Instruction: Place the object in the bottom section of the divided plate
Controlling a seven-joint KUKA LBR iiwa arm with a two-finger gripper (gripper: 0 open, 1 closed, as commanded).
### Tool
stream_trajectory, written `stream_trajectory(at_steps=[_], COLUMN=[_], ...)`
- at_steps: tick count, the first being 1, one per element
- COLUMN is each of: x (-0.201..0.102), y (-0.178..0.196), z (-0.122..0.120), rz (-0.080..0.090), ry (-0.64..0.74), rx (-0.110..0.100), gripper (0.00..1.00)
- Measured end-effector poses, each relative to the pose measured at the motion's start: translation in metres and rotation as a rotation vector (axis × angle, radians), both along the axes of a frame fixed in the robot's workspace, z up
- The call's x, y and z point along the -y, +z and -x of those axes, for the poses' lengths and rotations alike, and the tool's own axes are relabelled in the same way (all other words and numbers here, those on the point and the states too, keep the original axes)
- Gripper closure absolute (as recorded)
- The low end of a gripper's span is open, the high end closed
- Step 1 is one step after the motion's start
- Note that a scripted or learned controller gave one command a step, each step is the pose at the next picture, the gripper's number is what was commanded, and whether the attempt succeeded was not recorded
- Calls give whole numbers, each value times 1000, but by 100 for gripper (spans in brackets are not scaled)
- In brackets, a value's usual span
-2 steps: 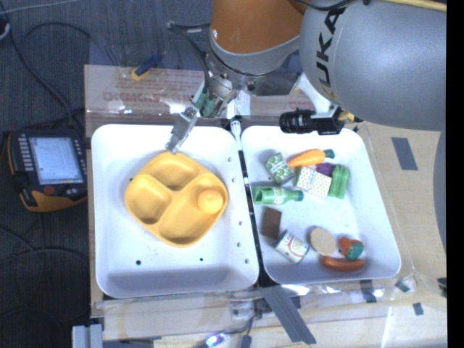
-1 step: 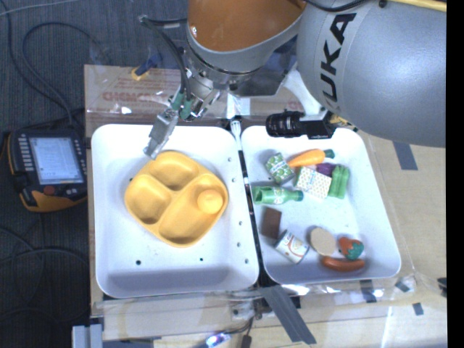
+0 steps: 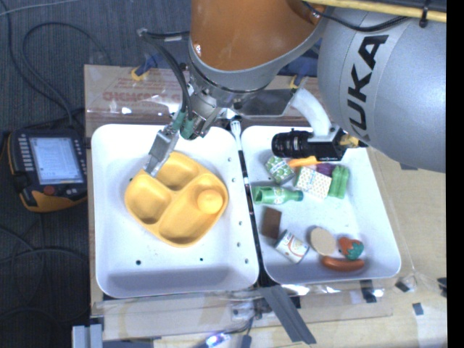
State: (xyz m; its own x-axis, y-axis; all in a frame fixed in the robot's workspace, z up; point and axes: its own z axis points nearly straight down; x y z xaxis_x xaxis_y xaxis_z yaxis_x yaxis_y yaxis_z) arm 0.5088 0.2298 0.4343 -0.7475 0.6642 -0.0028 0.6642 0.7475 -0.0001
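Claw point(image 3: 157, 158) | over yellow divided plate's point(image 3: 176, 198) upper-left rim; finger state cannot tell | left bin point(image 3: 116, 267) floor bare below plate

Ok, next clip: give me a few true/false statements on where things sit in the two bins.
1. The yellow plate lies in the left bin. True.
2. The gripper hangs over the right bin. False: it is at the plate's upper left edge, over the left bin.
3. A green bottle lies on its side in the right bin. True.
4. The plate's bottom section holds a carrot. False: nothing shows in it; the carrot is in the right bin.
5. A sausage lies near the right bin's bottom edge. True.
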Motion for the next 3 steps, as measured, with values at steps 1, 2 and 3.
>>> stream_trajectory(at_steps=[1, 2, 3], x=[0, -1, 14], y=[0, 9, -54], z=[0, -1, -17], rz=[0, 1, 0], ry=[0, 0, 200], rx=[0, 3, -1], gripper=[0, 100, 100])
